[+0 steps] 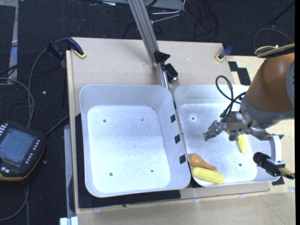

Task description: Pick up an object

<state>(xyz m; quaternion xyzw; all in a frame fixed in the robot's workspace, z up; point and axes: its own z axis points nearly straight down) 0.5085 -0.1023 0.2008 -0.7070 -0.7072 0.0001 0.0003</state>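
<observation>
Right bin [197, 102]: jaws over floor, opening unclear, grasp unseen.

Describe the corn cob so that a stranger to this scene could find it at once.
Start at the right-hand white bin, where the arm reaches in, and go to its near edge. The corn cob lies there, yellow and bumpy. Beside it an orange pear-shaped thing is smooth, and a smaller yellow piece lies under the pincer.
</observation>
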